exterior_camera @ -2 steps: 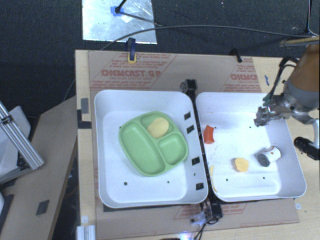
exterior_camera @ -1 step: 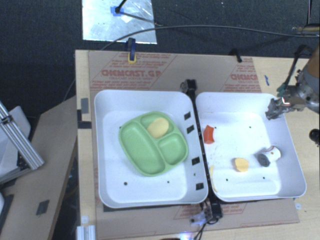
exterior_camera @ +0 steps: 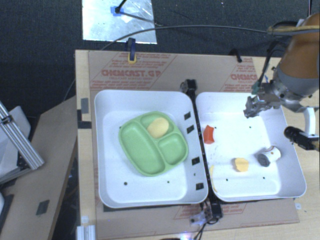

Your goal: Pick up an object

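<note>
Jaws point(exterior_camera: 251, 109) over right bin's point(exterior_camera: 290, 184) open far corner, objects well apart

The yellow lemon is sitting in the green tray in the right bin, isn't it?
Not quite. The camera view shows the green tray with the yellow lemon in one of its compartments, but it sits in the left bin, not the right one. The right bin holds the small loose pieces, and the hand is above it.

Grey KUKA arm point(exterior_camera: 296, 79) with rounded casing and a broad orange band point(exterior_camera: 303, 46) above the wrist; dark metal two-finger gripper point(exterior_camera: 251, 109); thin black cables point(exterior_camera: 267, 64) alongside.
</note>
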You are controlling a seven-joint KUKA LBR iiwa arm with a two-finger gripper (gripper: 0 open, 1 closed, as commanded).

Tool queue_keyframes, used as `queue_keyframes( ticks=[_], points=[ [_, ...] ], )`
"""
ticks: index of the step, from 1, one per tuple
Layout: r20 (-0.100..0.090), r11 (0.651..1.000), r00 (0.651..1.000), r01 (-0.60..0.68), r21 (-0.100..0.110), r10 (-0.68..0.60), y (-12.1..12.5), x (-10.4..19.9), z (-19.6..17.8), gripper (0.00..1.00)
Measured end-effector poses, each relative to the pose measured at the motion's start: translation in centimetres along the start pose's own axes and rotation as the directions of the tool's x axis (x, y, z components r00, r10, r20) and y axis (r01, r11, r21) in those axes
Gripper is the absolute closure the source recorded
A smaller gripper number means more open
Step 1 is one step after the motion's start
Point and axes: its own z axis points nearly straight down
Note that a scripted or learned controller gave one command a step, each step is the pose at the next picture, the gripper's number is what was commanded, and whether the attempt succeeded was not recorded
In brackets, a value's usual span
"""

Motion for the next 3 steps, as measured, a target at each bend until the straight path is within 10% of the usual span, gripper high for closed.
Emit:
queue_keyframes(
  ticks=[3],
  points=[
    [0.000, 1.000, 1.000, -0.001, 0.001, 0.001, 1.3, 15.0, 3.0, 1.00]
  ],
)
